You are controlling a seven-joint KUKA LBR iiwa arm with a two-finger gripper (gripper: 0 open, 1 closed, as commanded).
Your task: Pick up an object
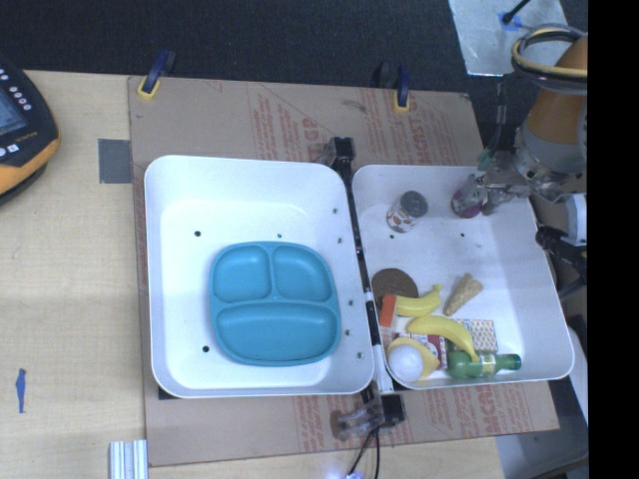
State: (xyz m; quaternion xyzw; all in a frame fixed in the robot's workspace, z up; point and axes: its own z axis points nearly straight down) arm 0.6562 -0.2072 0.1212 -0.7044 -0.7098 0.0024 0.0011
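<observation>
One small purplish object (465,202) sits at the far edge of the right bin (519,267), at the gripper (486,190).
Whether the fingers are clamped on it, I cannot tell. A can (407,209) lies near; bananas (439,322), a green bottle (481,364) and a white ball (404,360) crowd the near corner. The left bin (180,218) holds a blue divided plate (274,302).

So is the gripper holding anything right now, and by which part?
It cannot be told. The gripper sits at a small purplish round object near the right white bin's far edge, but the grasp itself isn't clear.
</observation>
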